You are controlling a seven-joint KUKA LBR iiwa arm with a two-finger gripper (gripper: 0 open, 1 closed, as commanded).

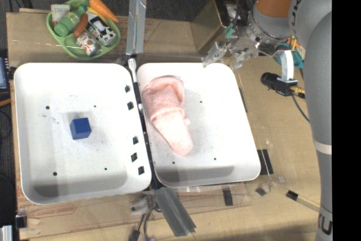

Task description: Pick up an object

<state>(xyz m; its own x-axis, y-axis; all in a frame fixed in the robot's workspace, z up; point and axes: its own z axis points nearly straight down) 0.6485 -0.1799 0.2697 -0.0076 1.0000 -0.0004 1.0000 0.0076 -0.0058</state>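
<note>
The gripper (225,53) hangs above the far rim of the right bin (240,138), tilted, its 2 clear fingers (211,56) splayed apart with nothing between them. Nothing is picked yet, by the look of it.

Just below and ahead of the fingers, inside that bin, lies the pink cloth (167,113), a folded piece with its broad end nearest the fingers and a narrower tongue running away toward the near rim. It's the closest candidate. My read: soft, light, limp, so it will sag and drape once lifted, and a shallow pinch may only catch the top layer. The raised fold across its middle looks like the best bite, where 2 layers bunch up; the flat edges offer little to close on.

Much farther off, across the divider in the left bin (34,121), sits 1 blue cube (80,128), well apart from the fingers. That one should be stiff and light, with square faces that suit a parallel pinch, though smooth sides could slip.

Beyond the left bin, on the bench (169,36), a green bowl (56,36) holds toy food, outside either bin.
</note>
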